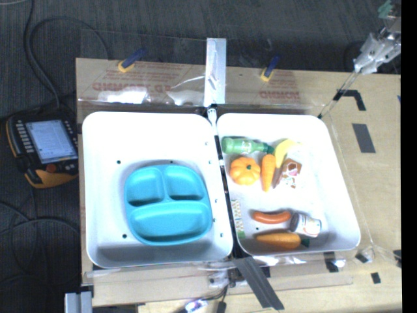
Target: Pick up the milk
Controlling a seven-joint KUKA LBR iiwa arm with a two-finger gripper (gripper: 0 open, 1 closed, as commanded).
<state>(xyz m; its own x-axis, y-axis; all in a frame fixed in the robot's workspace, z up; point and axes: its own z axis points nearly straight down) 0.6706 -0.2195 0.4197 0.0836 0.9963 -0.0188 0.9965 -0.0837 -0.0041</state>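
- The milk (290,171) lies in the right bin (339,194), a small white carton with a brown patch, tilted, toward the bin's far half.
- A banana (283,150) touches its far end, and an upright-lying carrot (268,171) rests just beside it on the left.
- Left of that carrot sits a small orange pumpkin (244,171), and a green bottle (242,146) lies across the bin's far left corner.
- Nearer the front edge lie a red sausage (271,217), a second carrot (279,240), and a small dark-capped bottle (306,225) between them on the right.
- The left bin (104,175) holds a blue divided tray (169,203).
- My hand (378,47) is high at the far right corner of the desk (374,175), well apart from both bins; I cannot tell how its fingers stand.
- A teach pendant (40,145) lies on the floor left of the desk.
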